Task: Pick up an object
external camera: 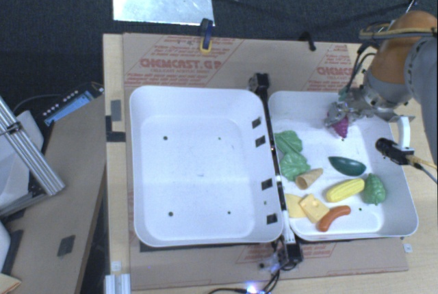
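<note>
My gripper hangs over the back of the right bin, near its far wall. A small purple object sits between its fingers and pokes out below them, so the gripper is shut on it. In the same bin lie two green leafy pieces, a beige cone, a dark green oval piece, a yellow corn cob, a broccoli floret, a yellow cheese wedge and an orange sausage.
The left bin lies beside the right one, joined by a black-clipped divider. The arm's orange band looms over the right bin's back right corner.
</note>
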Controlling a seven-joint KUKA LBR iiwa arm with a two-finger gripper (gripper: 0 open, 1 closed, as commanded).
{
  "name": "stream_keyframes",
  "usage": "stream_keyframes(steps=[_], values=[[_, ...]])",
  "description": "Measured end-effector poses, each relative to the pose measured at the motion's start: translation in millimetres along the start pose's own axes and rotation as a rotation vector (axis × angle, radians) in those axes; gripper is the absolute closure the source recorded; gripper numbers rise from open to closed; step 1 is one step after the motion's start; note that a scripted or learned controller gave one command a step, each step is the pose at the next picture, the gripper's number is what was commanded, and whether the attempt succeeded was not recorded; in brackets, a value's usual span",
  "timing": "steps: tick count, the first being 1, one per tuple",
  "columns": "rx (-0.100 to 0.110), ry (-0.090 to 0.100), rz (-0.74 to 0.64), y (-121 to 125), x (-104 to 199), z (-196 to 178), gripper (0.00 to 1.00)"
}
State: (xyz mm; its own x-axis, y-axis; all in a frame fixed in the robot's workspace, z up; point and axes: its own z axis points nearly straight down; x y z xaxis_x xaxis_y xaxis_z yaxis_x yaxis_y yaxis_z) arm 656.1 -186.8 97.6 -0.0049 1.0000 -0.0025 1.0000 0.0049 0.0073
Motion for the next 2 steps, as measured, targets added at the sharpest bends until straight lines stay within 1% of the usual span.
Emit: stream_keyframes(steps=[1,2], values=[[0.000,0.002,-0.004,-29,74,-59,1.00],[0.006,0.006,-0.006,-60,145,-89,1.00]])
